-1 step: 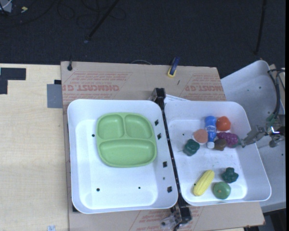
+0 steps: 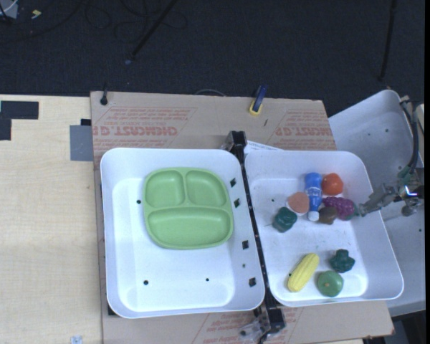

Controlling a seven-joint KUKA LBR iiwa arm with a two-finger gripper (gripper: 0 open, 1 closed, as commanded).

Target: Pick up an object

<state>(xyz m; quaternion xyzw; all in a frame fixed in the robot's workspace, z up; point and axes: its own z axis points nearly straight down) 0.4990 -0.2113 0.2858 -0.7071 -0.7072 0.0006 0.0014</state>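
Two white bins sit mid-frame. The left bin point(image 2: 122, 278) holds a green plate point(image 2: 188, 208), likely the drop spot. The right bin point(image 2: 376, 192) holds the toys for picking, clustered around a blue bottle point(image 2: 314, 194); a corn cob point(image 2: 303, 272) lies lower down. The gripper point(image 2: 369, 203) hovers at the right rim; whether its claw is open I cannot tell.

Claw point(image 2: 365, 206) low at right, arm behind.

Two bins set side by side on bench. Plate point(image 2: 187, 208) placed in left bin point(image 2: 122, 264), toward back edge. Toys point(image 2: 314, 196) clustered mid right bin point(image 2: 383, 264); corn point(image 2: 302, 271) laid near front edge.
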